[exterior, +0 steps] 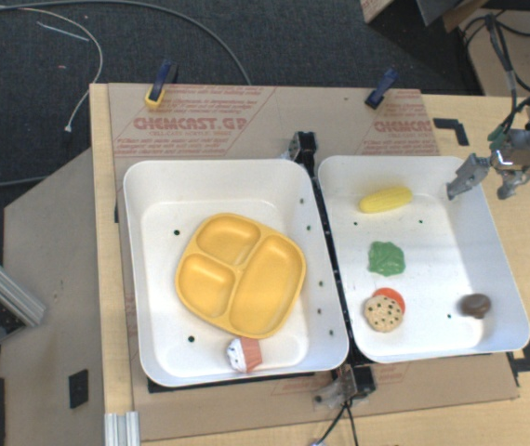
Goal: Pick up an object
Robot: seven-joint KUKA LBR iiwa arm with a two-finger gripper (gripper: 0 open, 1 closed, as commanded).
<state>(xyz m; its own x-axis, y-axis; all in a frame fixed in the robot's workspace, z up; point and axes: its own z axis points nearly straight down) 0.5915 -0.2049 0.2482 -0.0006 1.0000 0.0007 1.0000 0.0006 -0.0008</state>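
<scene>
The grey robot arm is cut off by the right edge, so I see just the two-finger metal gripper (pixel 488 178) and a bit of wrist. The small white and orange object (pixel 244 354) under the yellow divided plastic plate (pixel 240 274) is too small to identify. The small round brown object (pixel 474 306) in the right white bin (pixel 497 249) is blurred, and I cannot tell what it is.

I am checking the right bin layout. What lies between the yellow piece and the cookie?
In the camera view, a green piece lies between the yellow piece and the cookie, touching neither.
</scene>
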